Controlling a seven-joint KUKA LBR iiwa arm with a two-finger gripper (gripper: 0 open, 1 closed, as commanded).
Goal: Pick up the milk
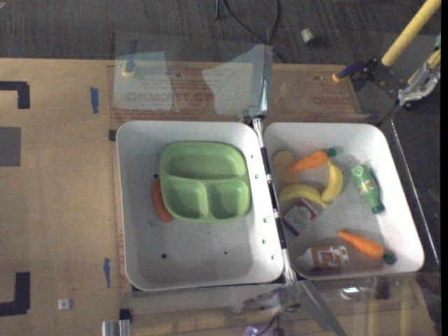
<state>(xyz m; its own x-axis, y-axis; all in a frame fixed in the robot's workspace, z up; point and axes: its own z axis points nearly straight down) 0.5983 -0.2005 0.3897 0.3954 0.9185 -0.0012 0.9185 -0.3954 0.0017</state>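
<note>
Bench (56, 187), tan board top, fills most of the frame. Two white bins sit on it side by side, touching at centre.

Left bin (140, 250): holds a green divided plate (204, 180) in its upper half, compartments bare. A left carrot (160, 203) lies just beside the plate's left edge, partly tucked under it.

Right bin (402, 222): holds everything else, including the task's thing.

Milk (327, 257): white and orange carton, judged to be the milk. It lies on its side in the lower part of the right bin, against the lower wall. Long axis runs roughly left-right in the frame, slightly tilted.

The arm enters from the frame's right, so the milk is in the bin nearer that side, toward the lower right. A grip across the short axis looks best, though the bin wall crowds the lower side.

Gripper state: cannot tell from this frame.

Bananas (329, 186): two, centre of the right bin, curved, overlapping.

Lower carrot (362, 245): just above and right of the milk, close or touching at its upper right corner; a likely obstacle.

Upper carrot (309, 162): upper part of the bin, resting on the bananas.

Green bottle (367, 186): lying down near the right wall, well apart from the milk.

Small dark carton (299, 217): just below the bananas, near the milk's upper left but apart.
</note>
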